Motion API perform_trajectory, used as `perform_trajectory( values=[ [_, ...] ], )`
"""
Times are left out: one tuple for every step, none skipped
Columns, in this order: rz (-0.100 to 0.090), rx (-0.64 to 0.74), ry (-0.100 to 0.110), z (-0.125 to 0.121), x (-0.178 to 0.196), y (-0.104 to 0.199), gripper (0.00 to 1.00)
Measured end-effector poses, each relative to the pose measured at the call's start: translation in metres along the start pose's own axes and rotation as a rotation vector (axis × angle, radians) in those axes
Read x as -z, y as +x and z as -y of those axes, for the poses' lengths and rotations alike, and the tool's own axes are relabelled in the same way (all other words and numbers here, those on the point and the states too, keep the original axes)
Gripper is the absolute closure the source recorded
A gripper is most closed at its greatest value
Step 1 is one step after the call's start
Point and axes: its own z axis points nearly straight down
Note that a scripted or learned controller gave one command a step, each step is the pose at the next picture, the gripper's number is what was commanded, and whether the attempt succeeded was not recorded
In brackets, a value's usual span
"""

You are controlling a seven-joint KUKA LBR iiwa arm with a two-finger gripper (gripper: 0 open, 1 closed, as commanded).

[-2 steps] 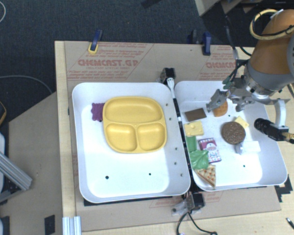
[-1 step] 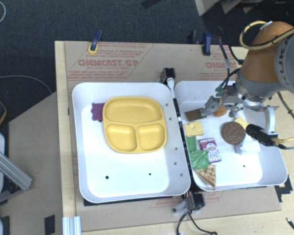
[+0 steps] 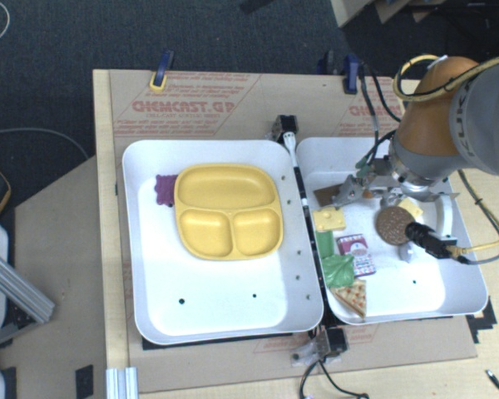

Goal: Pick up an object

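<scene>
The grey arm with the orange band (image 3: 437, 115) reaches in over the back right corner of the right-hand shallow white bin (image 3: 424, 293), its wrist bent down so the two-finger gripper (image 3: 374, 191) hangs low over the bin's back half, pointing toward the divider between the bins. I cannot tell from this slanted view whether anything sits between the gripper's tips, nor how wide they stand, since dark metal parts overlap there.

The likeliest thing to pick is the round brown cookie-like disc (image 3: 392, 224), which lies just on the front side of the gripper, near the bin's middle and close under the wrist. It is round, so it has no long axis to line up with. By my judgement the coming move turns on shifting the gripper slightly toward the front edge before closing.

Along the bin's left edge, beside the divider, lie a pale yellow cheese-like block (image 3: 329, 219), a small pink-and-white printed packet (image 3: 355, 252), a crumpled green leaf-like piece (image 3: 336, 268) and a toy pizza slice (image 3: 351, 295) near the front left corner (all a little farther from the gripper than the disc).

The left-hand white bin (image 3: 216, 306) holds a yellow plastic divided tray (image 3: 229, 210) toward its back edge, with a small purple object (image 3: 164, 189) touching the tray's left side.
</scene>
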Motion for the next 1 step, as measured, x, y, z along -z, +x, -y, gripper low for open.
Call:
perform_trajectory(
  values=[
    [-0.003,0.000,-0.009,-0.0035,-0.0183,0.0015,0.00]
  ],
)
